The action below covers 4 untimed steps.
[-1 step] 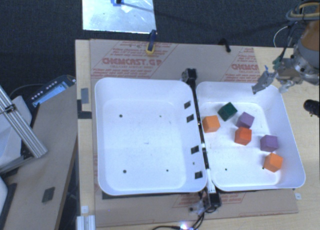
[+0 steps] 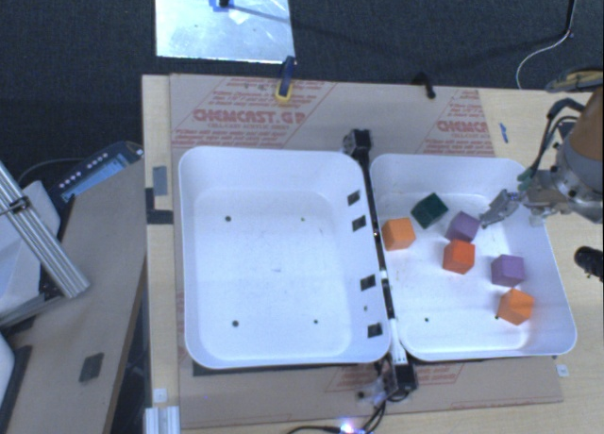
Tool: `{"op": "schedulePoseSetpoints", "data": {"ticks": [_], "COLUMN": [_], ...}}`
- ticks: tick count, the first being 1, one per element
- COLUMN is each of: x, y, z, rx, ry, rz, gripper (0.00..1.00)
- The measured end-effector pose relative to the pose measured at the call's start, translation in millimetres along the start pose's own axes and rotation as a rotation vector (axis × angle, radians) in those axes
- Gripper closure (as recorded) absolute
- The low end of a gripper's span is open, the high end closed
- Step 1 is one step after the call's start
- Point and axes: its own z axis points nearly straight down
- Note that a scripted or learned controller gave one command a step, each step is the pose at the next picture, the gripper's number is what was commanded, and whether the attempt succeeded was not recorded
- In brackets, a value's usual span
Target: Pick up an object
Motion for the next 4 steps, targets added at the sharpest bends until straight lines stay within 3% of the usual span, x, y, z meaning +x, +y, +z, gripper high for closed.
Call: {"op": "schedulePoseSetpoints", "data": {"ticks": [1,2,3,4], "x": [61,57,56,63], "y": [-1,1,-64,55], "z": [98,82,94,-46], "rx": [-0.004,-0.011,-0.005,-0.031], "ry": [0.001,-0.002,-0.001,-0.007], "rz": [-0.010,-0.007,-0.001,-0.013], "gripper": [0.00,1.00,1.00,1.00]}}
